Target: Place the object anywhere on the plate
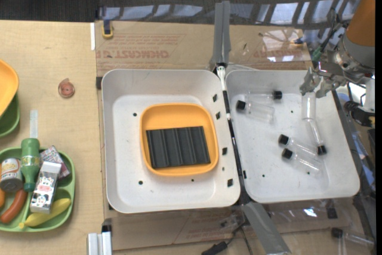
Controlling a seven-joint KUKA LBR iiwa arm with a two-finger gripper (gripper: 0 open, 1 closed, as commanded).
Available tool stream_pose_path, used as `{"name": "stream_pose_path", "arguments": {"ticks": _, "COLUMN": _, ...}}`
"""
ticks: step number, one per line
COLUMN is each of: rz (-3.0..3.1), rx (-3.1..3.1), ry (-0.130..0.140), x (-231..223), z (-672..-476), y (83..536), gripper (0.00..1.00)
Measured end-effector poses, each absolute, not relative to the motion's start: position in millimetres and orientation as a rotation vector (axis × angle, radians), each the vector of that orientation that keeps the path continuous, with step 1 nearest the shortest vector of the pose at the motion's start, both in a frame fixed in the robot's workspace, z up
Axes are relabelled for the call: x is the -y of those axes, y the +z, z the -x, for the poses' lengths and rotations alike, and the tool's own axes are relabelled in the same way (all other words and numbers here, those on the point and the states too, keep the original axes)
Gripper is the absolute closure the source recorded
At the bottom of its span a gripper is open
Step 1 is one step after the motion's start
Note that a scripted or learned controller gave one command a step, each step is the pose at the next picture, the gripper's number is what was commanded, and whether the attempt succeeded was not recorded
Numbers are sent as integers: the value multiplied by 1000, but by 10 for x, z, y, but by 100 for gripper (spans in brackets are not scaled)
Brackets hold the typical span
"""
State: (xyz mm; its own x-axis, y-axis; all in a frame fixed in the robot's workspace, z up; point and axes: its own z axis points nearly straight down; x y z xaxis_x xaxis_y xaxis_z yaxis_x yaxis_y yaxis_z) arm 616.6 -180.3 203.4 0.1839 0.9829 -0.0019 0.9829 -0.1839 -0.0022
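Four clear tubes with black caps (310,125) lie scattered in the right bin (334,185), and we take these as the task's objects. Left of that bin, the left bin (119,188) holds a yellow plate (178,113) bearing a ridged black insert (178,147). At the right bin's upper right edge we see the gripper (317,82); we cannot tell how its jaws stand. Behind the left bin, cardboard (143,51) carries mirrored print we cannot read with confidence. Far left of the bins sits a green tray (62,212) of toy food.
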Motion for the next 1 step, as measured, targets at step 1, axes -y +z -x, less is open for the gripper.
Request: {"name": "stream_pose_path", "arguments": {"ticks": 1, "rz": 2417, "rx": 2006, "ry": 4, "x": 1802, "z": -6166, "y": 2034, "gripper": 0}}
